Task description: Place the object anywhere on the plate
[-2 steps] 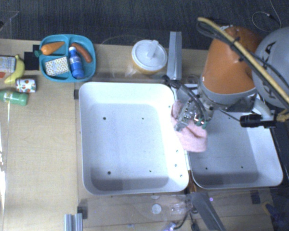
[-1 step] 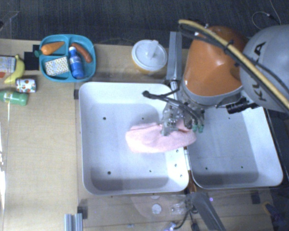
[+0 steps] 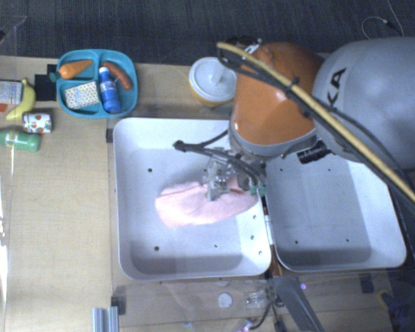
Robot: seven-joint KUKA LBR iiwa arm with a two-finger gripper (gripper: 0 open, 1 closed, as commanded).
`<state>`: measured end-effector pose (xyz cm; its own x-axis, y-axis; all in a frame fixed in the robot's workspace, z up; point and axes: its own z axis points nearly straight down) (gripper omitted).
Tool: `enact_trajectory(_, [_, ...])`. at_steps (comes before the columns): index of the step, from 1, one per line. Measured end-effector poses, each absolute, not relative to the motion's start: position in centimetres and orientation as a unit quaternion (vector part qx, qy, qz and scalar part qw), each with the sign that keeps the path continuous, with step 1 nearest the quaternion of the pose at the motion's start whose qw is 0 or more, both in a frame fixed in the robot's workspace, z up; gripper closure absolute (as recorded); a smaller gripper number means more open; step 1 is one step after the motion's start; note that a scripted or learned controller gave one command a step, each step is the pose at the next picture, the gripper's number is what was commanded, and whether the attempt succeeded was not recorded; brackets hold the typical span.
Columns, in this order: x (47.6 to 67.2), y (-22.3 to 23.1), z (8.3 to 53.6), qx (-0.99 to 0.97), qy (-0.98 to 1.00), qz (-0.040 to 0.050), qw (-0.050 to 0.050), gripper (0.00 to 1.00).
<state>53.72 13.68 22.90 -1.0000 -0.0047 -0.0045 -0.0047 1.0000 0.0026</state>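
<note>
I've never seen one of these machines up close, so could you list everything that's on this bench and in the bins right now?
Plate: one, pink, in the left bin, under the gripper.
Bins: two, white, side by side on the bench.
Divided tray: one, blue, holding toy foods, behind the left bin.
Lidded cup: one, white and yellow, behind the bins.
Small toys: several, at the bench's left edge, a yellow banana among them.
Arm: one, grey with orange band.
Gripper: one, over the plate's right part.

The grey arm [image 3: 373,81] carries dark letters on its casing, at the table's far right corner; "KA" can be read, the rest being hidden. The small carton [image 3: 3,92] at the table's left edge bears print too blurred to read.
</note>
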Motion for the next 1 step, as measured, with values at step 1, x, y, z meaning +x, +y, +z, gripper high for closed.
enact_trajectory(1, [53.74,13.67,22.94,-0.002,1.0,0.0014,0.003,0.0])
